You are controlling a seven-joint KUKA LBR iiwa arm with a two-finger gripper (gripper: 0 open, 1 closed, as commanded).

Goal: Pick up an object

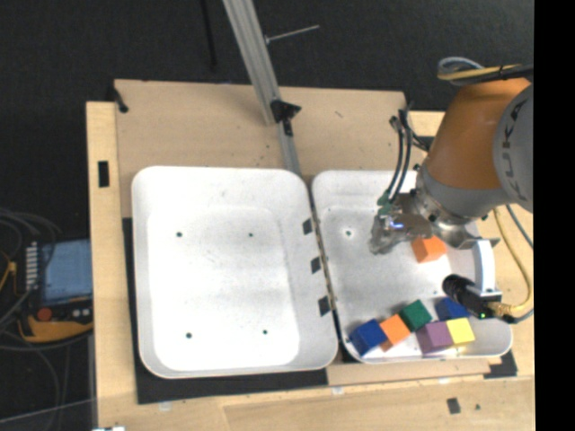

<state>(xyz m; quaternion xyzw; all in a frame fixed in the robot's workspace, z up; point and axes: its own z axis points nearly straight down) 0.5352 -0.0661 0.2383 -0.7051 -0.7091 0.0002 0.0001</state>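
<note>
Plausibly the jaws (388,234), whose opening cannot be told, could close on nothing, since the orange block (429,249) sits just beside them, not between.

The arm (476,142) is cut off at the 3 o'clock edge and hides part of the right bin (346,268); its end effector (388,233) is too blurred to read

Two shallow white bins sit side by side on a wooden bench (252,124) — the left bin (225,268) and the right bin (346,268). A metal rail (256,48) slants above; a blue box (65,272) lies far left.
</note>
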